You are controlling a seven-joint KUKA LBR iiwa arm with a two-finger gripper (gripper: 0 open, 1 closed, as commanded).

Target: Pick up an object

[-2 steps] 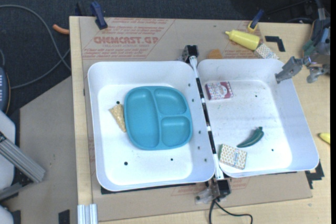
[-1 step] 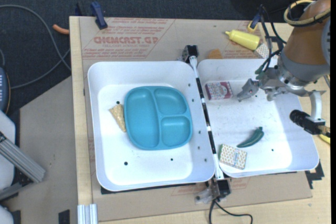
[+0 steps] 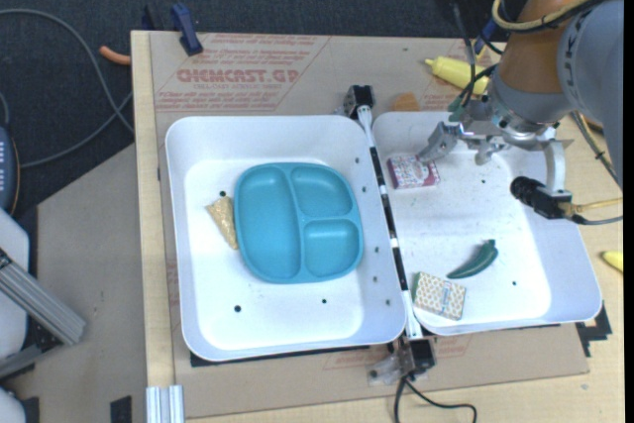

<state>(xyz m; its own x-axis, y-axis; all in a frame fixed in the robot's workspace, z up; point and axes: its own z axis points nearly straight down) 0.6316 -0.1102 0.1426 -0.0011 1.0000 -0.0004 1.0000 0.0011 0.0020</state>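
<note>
Gripper (image 3: pixel 448 140), jaw opening not discernible, hangs just right of pink packet (image 3: pixel 412 172) in right bin (image 3: pixel 570 302); risk: fingers nudge packet w/o gripping

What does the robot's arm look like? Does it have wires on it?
The arm is smooth, rounded and grey, with a big orange band above the wrist. Below that sits a silver metal gripper with thin fingers. Yes, it has wires: yellow and dark cables loop around the orange part, and a black cylinder-shaped piece hangs at its side.
</note>
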